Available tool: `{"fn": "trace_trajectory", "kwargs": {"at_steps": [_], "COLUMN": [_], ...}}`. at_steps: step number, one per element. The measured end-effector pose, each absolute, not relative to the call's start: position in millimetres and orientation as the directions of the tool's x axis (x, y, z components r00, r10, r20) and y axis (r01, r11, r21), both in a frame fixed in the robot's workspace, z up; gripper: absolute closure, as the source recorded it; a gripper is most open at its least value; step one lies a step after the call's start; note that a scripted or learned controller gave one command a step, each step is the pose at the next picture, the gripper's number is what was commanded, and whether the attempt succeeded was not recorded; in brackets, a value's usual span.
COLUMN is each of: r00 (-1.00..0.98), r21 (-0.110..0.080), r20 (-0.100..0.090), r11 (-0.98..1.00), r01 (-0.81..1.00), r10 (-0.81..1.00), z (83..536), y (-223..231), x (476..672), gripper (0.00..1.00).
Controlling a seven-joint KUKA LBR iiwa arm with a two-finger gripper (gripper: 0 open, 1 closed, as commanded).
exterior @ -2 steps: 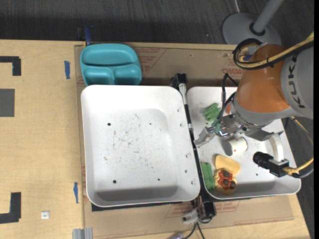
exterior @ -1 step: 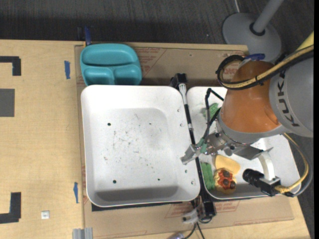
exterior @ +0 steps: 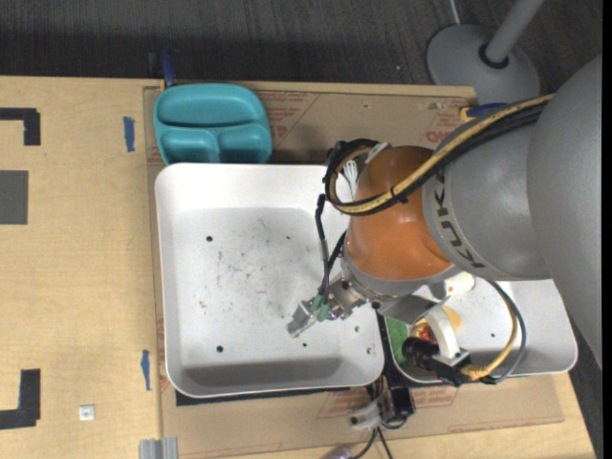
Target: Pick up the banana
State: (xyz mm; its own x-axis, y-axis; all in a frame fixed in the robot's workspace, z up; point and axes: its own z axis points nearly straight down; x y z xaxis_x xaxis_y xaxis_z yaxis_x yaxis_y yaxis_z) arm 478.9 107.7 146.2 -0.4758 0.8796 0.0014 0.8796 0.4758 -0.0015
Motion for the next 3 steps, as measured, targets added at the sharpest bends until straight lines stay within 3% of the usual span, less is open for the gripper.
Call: {"fn": "trace_trajectory", "kwargs": {"at_steps": [1,2,3], "r00": [-0.808,-0.674,-0.330], "r21": [0.000,0.005,0.001], "r20": [0.000,-0.001,0.000], "r11": [0.808,0.674,0.330], "r01": [0.590,0.739,0.944], "r10": [0.590,0.739,0.944], "z": [87.3,86.8,139.4], "y": [176.7,225.0,215.2], "x": [479.7,506.8,479.1], "gripper": [0.00,0.00,0.00]}}
